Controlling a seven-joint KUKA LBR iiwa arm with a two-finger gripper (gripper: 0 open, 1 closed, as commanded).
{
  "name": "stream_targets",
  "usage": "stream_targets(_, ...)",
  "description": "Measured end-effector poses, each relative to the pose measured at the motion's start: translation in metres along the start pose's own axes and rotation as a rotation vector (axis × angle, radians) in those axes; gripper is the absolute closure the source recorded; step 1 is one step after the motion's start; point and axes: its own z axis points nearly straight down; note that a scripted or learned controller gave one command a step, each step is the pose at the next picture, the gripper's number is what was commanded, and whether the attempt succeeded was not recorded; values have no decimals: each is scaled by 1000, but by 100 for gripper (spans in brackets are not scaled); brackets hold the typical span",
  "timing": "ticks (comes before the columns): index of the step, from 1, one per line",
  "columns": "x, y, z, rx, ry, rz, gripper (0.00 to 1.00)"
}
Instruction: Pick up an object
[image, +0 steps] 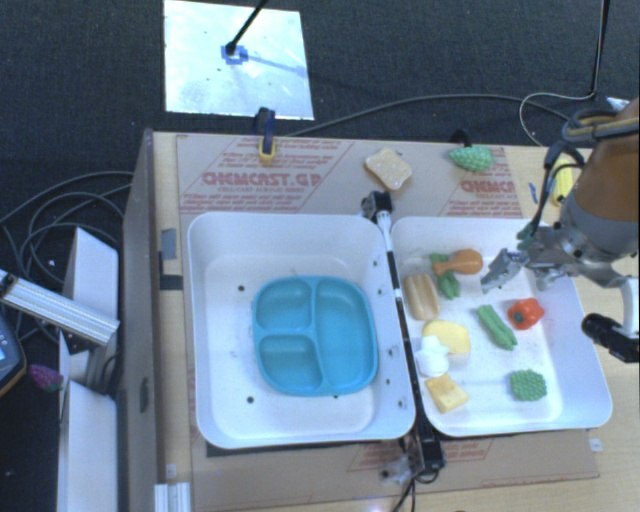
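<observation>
The claw hung with fingers apart and empty over the right bin, beside the carrot; crowded neighbours could spoil its grasp.

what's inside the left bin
The left bin holds a blue divided tray lying flat, its three compartments showing nothing in them. The bin floor under the tray is covered, so anything beneath it can't be seen.

Dark carpet floor surrounds the counter, topped with printed cardboard; black cables trail at left; a pale metallic sheet lies beyond the counter's far edge.
</observation>
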Motion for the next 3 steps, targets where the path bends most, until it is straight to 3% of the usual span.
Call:
stream_targets(1,-43,1,84,2,0,3,0)
stream_targets(2,-76,20,144,0,-1,2,0)
stream_targets(3,-76,21,133,-3,-2,1,100)
